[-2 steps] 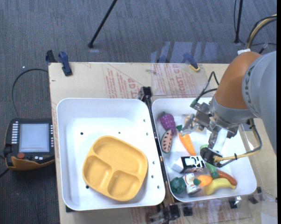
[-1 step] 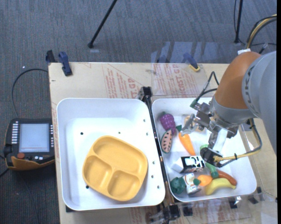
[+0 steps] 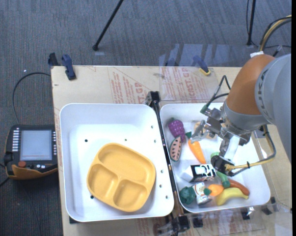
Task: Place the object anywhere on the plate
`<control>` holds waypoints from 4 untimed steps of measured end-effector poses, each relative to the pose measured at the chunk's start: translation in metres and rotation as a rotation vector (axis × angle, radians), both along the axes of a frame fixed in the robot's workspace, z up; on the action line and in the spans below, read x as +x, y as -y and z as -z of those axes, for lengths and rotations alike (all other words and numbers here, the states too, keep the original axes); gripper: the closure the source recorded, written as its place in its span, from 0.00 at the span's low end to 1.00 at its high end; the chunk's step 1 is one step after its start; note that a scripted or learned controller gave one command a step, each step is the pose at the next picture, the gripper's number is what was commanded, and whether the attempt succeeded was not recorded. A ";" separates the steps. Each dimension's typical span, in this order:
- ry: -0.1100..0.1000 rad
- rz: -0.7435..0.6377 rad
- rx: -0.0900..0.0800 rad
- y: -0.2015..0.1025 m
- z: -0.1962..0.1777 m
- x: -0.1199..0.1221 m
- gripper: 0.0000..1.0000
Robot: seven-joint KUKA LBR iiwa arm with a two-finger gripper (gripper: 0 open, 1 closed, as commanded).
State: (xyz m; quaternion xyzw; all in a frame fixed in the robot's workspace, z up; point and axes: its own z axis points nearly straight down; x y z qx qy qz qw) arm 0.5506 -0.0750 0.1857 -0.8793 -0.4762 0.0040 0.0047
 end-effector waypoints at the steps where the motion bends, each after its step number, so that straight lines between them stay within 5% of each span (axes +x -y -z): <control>1: 0.000 0.000 0.000 0.000 0.000 0.000 0.00; 4: 0.000 0.000 0.000 0.000 0.000 0.000 0.00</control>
